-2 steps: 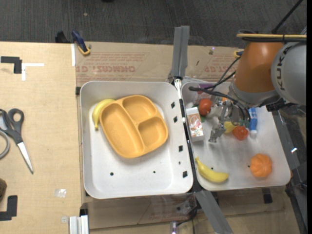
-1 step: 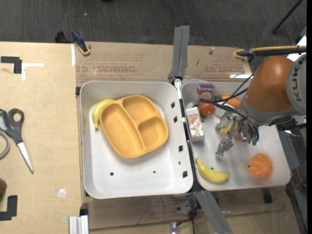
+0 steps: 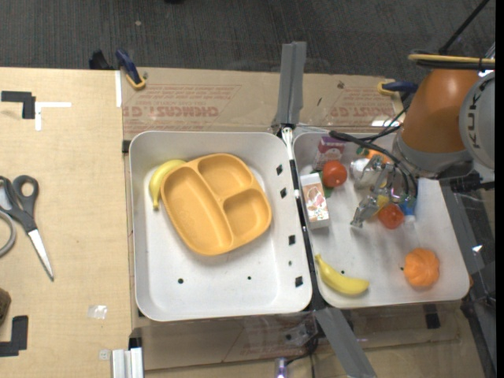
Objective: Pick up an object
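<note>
In the right bin [image 3: 441, 286], gripper [image 3: 370, 205] hangs low between two red tomatoes: one [image 3: 335, 173] to its left, one [image 3: 391, 216] just beside its right. Cannot tell its state. Orange [image 3: 421, 268] and banana [image 3: 341, 278] lie nearer the front edge.

Orange-yellow divided plate [image 3: 214, 203]; yellow banana [image 3: 341, 279]; red tomato [image 3: 335, 173].
</note>
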